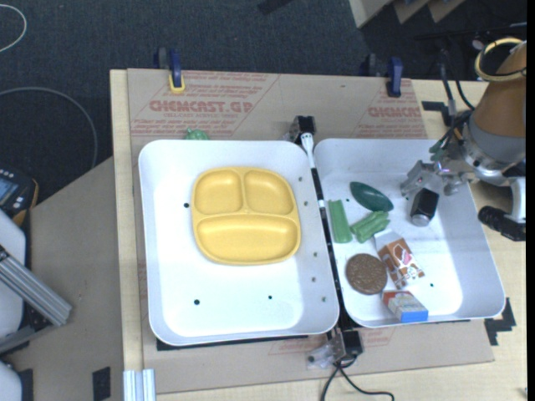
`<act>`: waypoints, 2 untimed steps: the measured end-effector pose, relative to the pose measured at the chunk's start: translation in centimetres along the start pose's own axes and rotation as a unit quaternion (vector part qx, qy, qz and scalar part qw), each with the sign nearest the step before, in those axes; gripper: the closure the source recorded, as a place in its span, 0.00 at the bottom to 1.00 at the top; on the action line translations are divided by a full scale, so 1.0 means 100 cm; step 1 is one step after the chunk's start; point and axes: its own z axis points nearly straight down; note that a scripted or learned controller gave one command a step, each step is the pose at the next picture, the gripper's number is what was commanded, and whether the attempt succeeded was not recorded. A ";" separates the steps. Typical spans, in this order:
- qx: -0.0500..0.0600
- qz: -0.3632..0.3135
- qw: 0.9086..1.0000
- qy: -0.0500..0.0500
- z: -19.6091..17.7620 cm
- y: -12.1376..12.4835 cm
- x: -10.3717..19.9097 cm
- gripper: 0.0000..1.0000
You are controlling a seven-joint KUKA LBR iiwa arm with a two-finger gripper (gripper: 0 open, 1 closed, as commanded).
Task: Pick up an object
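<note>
- Lying nearest, by the front edge of the right bin (pixel 470 249), is a small red and blue box (pixel 405 306).
- Just behind it are a brown disc (pixel 365 273) and a red and white packet (pixel 399 260), close together.
- Farther back lie a green stick (pixel 338 221), a short green pod (pixel 369 225) and a dark green leaf (pixel 370 196).
- The left bin (pixel 167 249) holds a yellow divided plate (pixel 246 215).
- The gripper (pixel 435 178) hangs over the right bin's far right part, apart from these things; I cannot tell whether it is spread or closed.
- A blue clamp (pixel 175 67) grips the tabletop's (pixel 251 107) far edge.
</note>
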 end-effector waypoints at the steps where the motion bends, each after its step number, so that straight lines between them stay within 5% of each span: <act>1: 0.007 -0.003 1.000 0.011 0.039 0.051 -0.009 0.00; 2: 0.000 -0.003 1.000 0.006 0.038 -0.012 -0.011 0.00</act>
